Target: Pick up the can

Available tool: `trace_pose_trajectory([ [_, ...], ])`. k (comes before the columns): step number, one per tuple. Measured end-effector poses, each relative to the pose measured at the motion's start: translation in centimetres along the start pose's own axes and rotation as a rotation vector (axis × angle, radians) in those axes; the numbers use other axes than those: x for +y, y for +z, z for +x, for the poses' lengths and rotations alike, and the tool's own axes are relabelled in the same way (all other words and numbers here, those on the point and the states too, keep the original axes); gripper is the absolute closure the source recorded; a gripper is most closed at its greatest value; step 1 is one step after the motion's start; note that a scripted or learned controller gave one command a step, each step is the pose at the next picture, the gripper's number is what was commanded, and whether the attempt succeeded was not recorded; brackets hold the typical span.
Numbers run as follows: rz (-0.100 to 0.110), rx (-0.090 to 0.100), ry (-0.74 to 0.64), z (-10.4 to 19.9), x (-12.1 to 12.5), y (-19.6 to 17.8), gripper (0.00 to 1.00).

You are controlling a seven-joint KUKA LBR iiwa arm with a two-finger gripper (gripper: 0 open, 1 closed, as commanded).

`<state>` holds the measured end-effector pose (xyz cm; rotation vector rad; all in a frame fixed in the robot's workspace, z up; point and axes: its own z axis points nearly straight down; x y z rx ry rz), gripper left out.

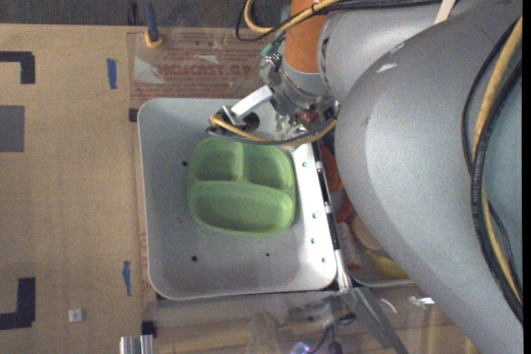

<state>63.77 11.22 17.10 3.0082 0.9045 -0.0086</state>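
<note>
The arm is reaching in from the right and hanging low over the far edge of the left bin [166,261], w/ the orange band [319,0] up top and the end effector [282,116] sitting just past the back rim of the green divided plate [242,186]. Can't tell how the end effector is set or whether it's got anything: the wrist body and a loop of yellow cable [228,124] are covering its tip, and nothing is showing betw. it and the bin floor.

The plate is lying flat, three compartments up, toward the right wall of the left bin, prob. just dropped there as clutter; it's taking up the middle so anything else has to sit around it. The rest of that bin floor is showing bare white w/ a few dark specks.

The can: not identifiable from here. The right bin [365,282] is mostly under the big grey arm link, w/ a strip of reddish and yellow items [353,228] peeking along its left wall, too covered to name. Judging by that, the can is likely either under the wrist or in the right bin beneath the arm, but that's a guess.

The bins are resting on a brown cardboard-covered desk [66,178] w/ blue tape marks, prob. for positioning.
</note>
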Motion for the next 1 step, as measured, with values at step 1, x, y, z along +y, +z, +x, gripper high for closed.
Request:
trace_pose_trajectory([
  [1, 0.000, 0.003, 0.181, 0.67, 1.25, -1.34, 1.00],
])
